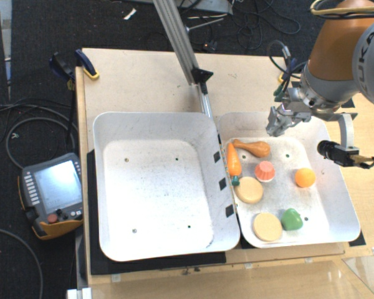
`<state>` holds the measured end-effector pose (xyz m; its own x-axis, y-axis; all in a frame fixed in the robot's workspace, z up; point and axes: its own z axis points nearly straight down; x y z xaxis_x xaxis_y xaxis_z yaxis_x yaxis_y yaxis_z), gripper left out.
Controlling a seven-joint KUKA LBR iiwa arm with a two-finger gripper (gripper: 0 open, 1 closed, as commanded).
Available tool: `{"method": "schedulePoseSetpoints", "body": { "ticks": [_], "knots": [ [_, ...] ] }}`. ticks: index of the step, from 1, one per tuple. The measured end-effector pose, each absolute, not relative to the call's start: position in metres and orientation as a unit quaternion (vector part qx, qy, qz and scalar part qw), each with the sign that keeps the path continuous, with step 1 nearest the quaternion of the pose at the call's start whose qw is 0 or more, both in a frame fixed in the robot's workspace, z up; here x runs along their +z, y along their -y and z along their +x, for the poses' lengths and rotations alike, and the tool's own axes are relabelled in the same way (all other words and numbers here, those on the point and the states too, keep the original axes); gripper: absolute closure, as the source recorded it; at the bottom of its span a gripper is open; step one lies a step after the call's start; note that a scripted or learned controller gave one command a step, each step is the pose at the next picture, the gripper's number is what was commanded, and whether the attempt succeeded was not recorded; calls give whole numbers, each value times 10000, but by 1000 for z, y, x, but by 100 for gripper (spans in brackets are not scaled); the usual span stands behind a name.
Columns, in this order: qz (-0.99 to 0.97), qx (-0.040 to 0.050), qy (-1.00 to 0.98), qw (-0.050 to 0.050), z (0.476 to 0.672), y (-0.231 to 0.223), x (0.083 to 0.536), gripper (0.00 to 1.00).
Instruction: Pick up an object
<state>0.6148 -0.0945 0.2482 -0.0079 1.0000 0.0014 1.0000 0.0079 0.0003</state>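
Right bin [336, 220]: its far rim lies under my gripper; its near edge sits close to the counter's front edge.
Left bin [153, 185]: wide bare floor with a few dark specks, its right rim touching the right bin's left rim.
Objects: all in the right bin. A carrot [234, 161] lies along the left wall; a drumstick-shaped piece [252, 147] lies just beyond it. A pink-topped piece [265, 170] sits near the middle, an orange ball [305, 177] to its right, apart from the others.
Nearer row: a pale round piece [249, 190] below the carrot, a second pale disc [267, 227] near the front rim, and a green piece [292, 219] touching that disc's right side.
Open room: bare floor in the right bin's far right part and along its right wall.
Counter [143, 80]: a bare tan surface beyond both bins; a slanted metal rail [177, 33] crosses it.
My arm: I reach in from the right, orange band high, wrist angled down and left.
My gripper [278, 126]: hangs over the right bin's far edge, above the drumstick-shaped piece and apart from it. I cannot tell whether it is clenched or released.
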Motion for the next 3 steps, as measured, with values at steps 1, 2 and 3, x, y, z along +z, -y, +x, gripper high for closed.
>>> {"method": "schedulePoseSetpoints", "body": {
  "ticks": [1,2,3],
  "knots": [
    [-7045,-1,7097,10,606,49,247,100],
    [-7042,4,7100,19,582,-7,236,100],
    [-7042,-3,7100,12,569,-52,241,100]
  ]
}}
